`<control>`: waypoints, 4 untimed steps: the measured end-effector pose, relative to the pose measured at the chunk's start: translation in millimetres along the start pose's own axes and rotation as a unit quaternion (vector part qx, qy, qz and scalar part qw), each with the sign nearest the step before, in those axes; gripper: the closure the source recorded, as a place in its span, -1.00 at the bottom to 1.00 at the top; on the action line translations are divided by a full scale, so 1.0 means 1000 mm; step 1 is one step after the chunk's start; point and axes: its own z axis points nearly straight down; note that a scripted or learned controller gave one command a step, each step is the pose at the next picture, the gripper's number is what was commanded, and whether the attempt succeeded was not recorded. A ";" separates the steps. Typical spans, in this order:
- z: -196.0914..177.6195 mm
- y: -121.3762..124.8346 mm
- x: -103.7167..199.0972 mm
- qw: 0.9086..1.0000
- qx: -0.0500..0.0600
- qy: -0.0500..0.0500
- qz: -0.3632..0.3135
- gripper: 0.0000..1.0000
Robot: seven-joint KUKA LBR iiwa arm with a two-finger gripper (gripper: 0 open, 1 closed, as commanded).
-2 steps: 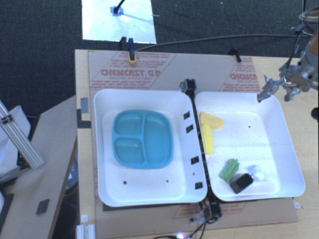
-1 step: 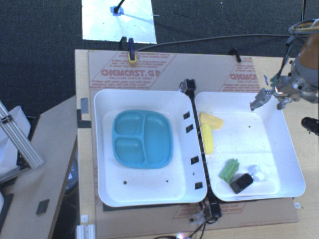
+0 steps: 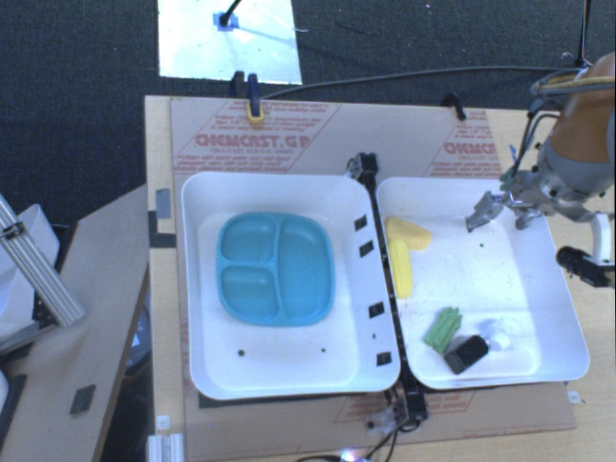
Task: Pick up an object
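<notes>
Left of the hand (image 3: 500, 210), well apart, lies the yellow object (image 3: 402, 253).

- The two bins, left (image 3: 207, 258) and right (image 3: 553, 287), look like smooth white plastic with a faint sheen.
- The blue divided plate (image 3: 276, 268) in the left bin looks like matt, smooth plastic.
- The yellow piece (image 3: 402, 253) near the right bin's left wall looks like smooth plastic.
- The green item (image 3: 444, 328) near that bin's front edge has a ribbed surface.
- The black block (image 3: 466, 354) beside it looks matt.
- The bench (image 3: 318, 133) is covered by a brownish paper-like sheet printed with red lettering.
- The gripper (image 3: 500, 210) looks like bare grey metal.
- The floor (image 3: 77, 56) looks dark and rough, like carpet.
</notes>
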 end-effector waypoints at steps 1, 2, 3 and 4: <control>0.058 -0.004 -0.008 1.000 0.000 0.000 0.000 -1.00; 0.043 -0.001 -0.008 1.000 -0.004 -0.001 0.000 1.00; -0.009 -0.007 -0.002 1.000 -0.005 -0.001 -0.002 1.00; -0.055 0.000 -0.001 1.000 -0.005 -0.001 -0.002 1.00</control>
